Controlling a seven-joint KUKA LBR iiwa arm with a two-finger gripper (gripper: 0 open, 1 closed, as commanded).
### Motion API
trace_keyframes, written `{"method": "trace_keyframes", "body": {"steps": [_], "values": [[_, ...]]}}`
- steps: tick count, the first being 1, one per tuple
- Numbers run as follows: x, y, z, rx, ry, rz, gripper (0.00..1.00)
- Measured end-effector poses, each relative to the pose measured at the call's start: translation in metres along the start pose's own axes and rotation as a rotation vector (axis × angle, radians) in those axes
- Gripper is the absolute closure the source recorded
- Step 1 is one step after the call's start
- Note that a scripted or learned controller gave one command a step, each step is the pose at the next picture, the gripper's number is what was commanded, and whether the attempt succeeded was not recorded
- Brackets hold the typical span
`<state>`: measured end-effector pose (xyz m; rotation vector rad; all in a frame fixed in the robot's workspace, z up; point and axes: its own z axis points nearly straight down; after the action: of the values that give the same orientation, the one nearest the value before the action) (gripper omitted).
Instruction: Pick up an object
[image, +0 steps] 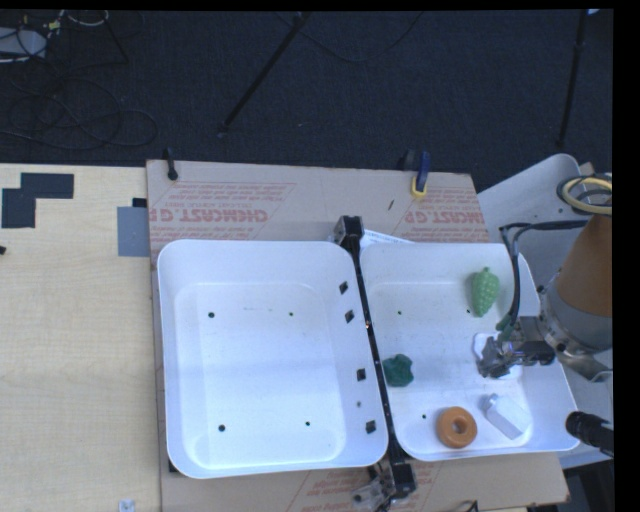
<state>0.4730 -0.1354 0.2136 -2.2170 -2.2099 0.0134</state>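
Over right bin (420, 270) | gripper (497, 358) low near right wall, finger state impossible to tell | loose candidates: green ridged piece (485, 291), dark green lump (399, 370), orange ring (457, 427), grey block (502, 416) | arm likely positioned for a grab

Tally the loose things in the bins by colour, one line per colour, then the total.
Light green: 1, the bumpy green toy
Dark green: 1, the dark green toy
Orange: 1, the orange ring
Grey: 1, the grey block
Total: 4, all in the right bin
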Motion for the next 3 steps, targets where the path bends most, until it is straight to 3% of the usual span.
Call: {"method": "trace_keyframes", "body": {"steps": [1,2,3], "values": [[0.031,0.066,-0.177,-0.033,-0.005,-0.009,1.0],[0.013,0.031,-0.113,-0.005,-0.001,-0.001,1.0],[-0.008,0.0,-0.097,-0.008,-0.001,-0.001,1.0]]}}
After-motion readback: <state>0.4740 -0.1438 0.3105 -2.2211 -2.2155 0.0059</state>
